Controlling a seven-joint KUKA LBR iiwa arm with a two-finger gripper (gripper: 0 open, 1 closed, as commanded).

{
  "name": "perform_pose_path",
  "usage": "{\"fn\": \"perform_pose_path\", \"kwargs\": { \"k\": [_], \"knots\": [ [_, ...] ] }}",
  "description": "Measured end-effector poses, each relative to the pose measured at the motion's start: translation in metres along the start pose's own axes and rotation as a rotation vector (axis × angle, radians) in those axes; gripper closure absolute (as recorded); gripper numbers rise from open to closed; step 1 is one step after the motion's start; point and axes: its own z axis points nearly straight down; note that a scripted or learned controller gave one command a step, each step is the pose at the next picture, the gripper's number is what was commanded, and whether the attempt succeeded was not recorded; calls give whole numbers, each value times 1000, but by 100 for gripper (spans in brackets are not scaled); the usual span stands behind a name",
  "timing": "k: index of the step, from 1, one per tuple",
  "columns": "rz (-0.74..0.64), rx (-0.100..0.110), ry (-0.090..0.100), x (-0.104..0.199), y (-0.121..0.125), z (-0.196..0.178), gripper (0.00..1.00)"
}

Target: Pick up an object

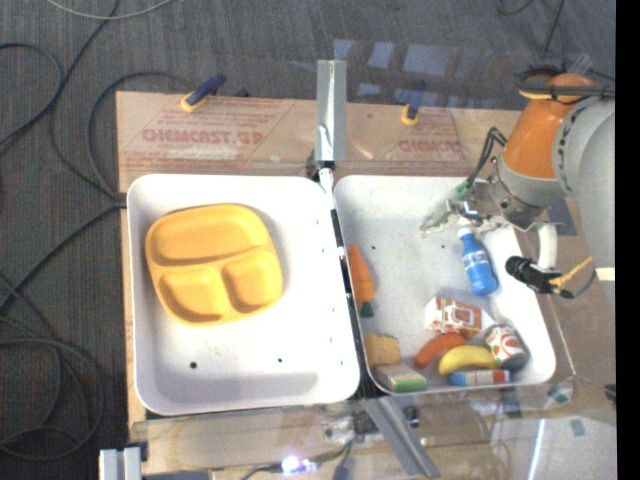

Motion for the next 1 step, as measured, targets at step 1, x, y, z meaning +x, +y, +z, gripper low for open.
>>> {"fn": "perform_pose_path", "kwargs": {
  "k": [1],
  "knots": [
    [-2,10,-3,-1,-2,-4,100]
  ]
}}
